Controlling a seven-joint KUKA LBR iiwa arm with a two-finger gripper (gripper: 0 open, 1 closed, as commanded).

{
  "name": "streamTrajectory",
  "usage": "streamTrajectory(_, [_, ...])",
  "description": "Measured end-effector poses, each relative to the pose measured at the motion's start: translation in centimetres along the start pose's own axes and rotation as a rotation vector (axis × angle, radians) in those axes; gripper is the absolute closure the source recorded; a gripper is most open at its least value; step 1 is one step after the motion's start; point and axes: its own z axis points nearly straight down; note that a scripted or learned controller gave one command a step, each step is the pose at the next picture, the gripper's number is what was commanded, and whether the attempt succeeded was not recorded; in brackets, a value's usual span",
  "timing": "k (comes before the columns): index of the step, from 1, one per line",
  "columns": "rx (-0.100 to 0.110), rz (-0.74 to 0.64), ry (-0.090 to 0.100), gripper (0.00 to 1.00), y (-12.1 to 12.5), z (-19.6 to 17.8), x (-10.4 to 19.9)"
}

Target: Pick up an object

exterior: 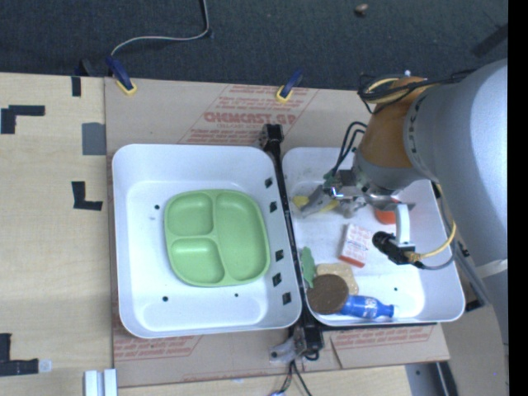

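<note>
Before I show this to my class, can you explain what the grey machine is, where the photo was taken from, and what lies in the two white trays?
It is a robot arm, photographed from above at a slant. Its pincer is lowered into the right tray. That tray holds a small white and red packet, a blue bottle, a brown disc and a few smaller bits. The left tray holds a green divided plate. Whether the pincer grips anything is unclear.
</note>
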Motion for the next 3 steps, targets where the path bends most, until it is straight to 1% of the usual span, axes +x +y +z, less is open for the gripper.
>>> streamTrajectory(1, [0.006,-0.001,0.001,0.0,6.0,0.2,-1.3])
streamTrajectory(2, [0.02,-0.003,0.001,1.0,5.7,-0.6,-1.3])
streamTrajectory(3, [0.008,0.001,0.001,1.0,-1.5,-0.4,-1.5])
